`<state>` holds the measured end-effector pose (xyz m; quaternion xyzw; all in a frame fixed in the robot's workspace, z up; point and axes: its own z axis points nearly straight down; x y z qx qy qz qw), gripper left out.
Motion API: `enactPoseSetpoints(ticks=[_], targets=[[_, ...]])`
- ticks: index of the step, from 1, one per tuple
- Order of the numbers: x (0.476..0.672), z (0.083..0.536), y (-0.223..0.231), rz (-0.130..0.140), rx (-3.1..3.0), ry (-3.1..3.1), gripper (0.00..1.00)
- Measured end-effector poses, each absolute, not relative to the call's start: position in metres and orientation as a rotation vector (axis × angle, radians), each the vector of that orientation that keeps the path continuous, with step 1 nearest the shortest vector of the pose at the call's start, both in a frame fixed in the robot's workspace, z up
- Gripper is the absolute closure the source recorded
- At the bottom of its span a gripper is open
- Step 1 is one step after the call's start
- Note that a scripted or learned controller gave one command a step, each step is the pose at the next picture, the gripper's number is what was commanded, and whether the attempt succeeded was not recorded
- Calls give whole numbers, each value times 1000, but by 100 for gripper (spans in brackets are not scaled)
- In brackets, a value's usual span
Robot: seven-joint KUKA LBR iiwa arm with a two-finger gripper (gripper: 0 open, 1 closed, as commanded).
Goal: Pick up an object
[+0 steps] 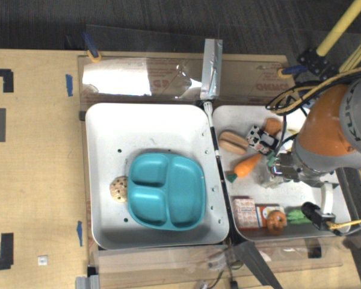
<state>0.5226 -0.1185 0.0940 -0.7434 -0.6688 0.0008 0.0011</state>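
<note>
1. Two shallow white bins sat side by side on the surface [36, 161]: the left bin [102, 122] and the right bin [237, 114]
2. The left bin held two things: one small speckled cookie [118, 188] touching the left edge of one teal divided plate [166, 189], which had three compartments
3. The right bin held a cluster of toy foods: one tan hot dog bun [232, 142] near its upper left, one orange carrot [245, 166] with a green tip just below the bun, one small black-and-white item [259, 138] beside a small orange piece [273, 126]
4. Along that bin's lower edge lay one red-and-white box [244, 213], one small orange fruit [276, 220] and one green piece [298, 216], in a row
5. The hand [280, 167] sat low over the right bin, just right of the carrot; whether its grip was wide or narrow could not be told
6. The grey arm [331, 131] with its orange band reached in from the right
</note>
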Motion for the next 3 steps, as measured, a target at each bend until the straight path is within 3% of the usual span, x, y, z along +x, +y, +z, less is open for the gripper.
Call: enactPoseSetpoints(ticks=[1,2,3], targets=[[523,104,-118,0,-2335,-2101,100],[523,104,-118,1,-2334,-2100,0],[594,87,-108,-3,-2129,-2317,0]])
